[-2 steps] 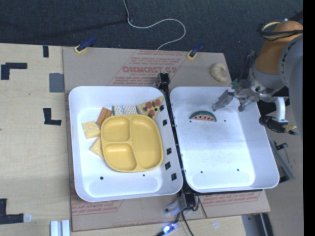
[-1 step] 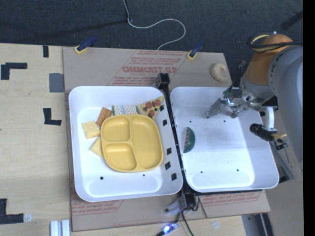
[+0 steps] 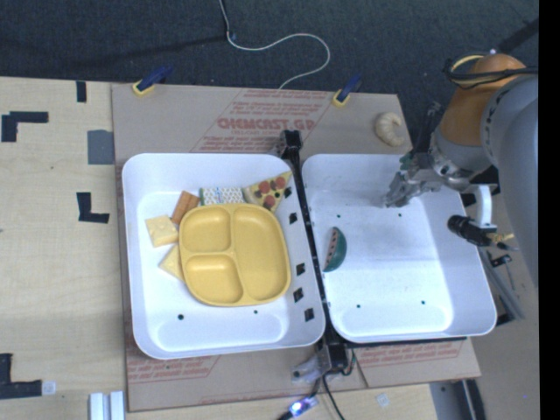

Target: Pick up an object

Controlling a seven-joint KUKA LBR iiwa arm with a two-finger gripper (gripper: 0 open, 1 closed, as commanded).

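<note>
claw (image 3: 395,196) over right bin (image 3: 455,313), watermelon slice (image 3: 335,248) apart

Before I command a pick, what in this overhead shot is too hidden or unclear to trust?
- Gripper: fingertips too small and blurred in the camera view to judge.
- Toy food pieces in the left bin: partly covered by the yellow divided plate.
- Watermelon slice in the right bin: small, detail unclear.

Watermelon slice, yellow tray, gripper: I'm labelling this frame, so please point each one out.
watermelon slice (image 3: 335,248), camera view, on its red flesh.
yellow tray (image 3: 234,254), camera view, on the ridge where its compartments meet.
gripper (image 3: 395,198), camera view, at its fingertips.
</note>
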